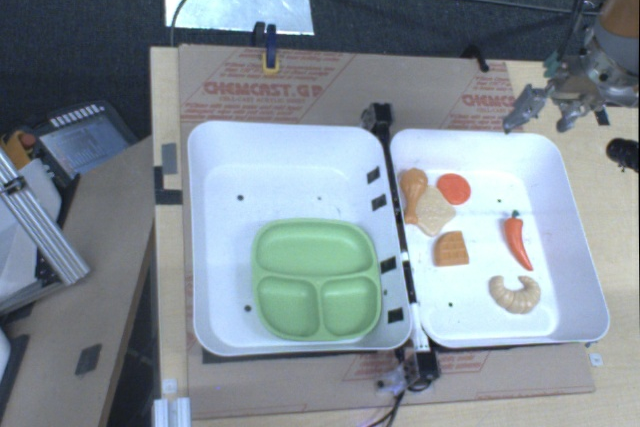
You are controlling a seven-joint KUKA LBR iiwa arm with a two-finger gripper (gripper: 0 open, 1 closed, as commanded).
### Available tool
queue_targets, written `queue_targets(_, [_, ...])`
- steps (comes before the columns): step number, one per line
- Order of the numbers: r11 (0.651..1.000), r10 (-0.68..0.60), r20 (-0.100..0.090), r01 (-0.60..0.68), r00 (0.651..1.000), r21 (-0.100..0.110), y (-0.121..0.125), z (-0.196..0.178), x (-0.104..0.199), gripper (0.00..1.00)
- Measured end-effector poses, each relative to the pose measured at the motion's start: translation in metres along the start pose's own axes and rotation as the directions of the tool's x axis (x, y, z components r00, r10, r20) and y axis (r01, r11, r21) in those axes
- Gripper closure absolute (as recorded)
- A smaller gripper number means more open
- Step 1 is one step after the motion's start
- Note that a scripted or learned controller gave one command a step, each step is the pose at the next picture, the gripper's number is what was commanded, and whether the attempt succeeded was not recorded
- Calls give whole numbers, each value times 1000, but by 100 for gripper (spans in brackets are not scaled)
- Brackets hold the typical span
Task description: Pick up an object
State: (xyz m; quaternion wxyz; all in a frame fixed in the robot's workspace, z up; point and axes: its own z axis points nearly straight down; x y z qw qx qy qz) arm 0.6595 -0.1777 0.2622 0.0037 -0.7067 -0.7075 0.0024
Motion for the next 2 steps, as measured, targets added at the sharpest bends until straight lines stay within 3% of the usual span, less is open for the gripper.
queue_targets(1, [1000,-2,2,2,1000,-11,2,-7,0,0])
queue_targets(2, [1000,-2,3,2,1000,-9,8,36,-2,0])
